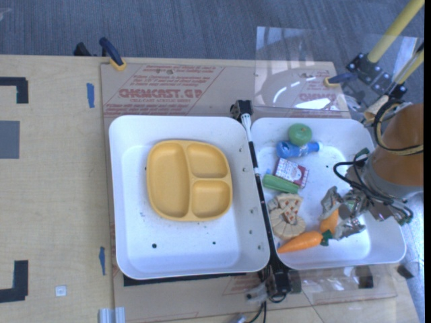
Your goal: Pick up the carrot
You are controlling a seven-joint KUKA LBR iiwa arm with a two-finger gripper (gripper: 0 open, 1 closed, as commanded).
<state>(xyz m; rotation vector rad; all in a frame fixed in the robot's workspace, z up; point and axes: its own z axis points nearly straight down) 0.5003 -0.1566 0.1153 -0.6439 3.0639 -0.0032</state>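
Grey arm (orange-banded wrist) reaching from right, gripper (345, 215) lowered

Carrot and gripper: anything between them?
Camera view: nothing separate. The gripper sits right at the carrot's green-topped right end, with an orange piece at its fingertips. Contact unclear.

The gripper (340, 214) hangs low in the right bin (387, 247), and whether anything sits between its fingers cannot be told. The carrot (301, 241) lies just to its lower left, with a second orange piece (329, 219) touching the gripper's left side. Farther left rest a pizza slice (286, 214) and green stick (280, 184); the yellow plate (188, 179) sits well apart in the left bin (128, 200).
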